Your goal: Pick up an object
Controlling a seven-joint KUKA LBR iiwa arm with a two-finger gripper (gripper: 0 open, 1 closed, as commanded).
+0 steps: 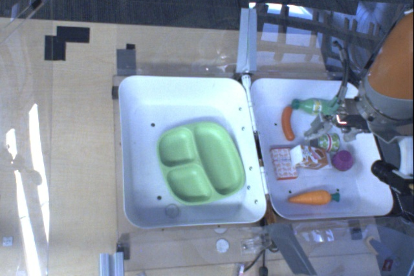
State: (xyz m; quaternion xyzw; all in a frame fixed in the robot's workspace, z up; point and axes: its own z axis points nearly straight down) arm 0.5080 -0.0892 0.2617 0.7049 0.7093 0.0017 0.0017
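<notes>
On the worktop [71, 158], the left bin [139, 203] holds a green divided tray [200, 161]. The right bin [369, 200] holds a green bottle [307, 105], a small orange sausage [288, 123], a red-and-white packet [283, 163], a purple ball [342, 159] and a carrot [312, 197]. The tool [321, 131] hangs over the bin's middle, just above a small can [326, 142]; whether it grips anything, I cannot tell.

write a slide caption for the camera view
Gripper over the right bin of toy food; green divided plate in left bin.
</notes>
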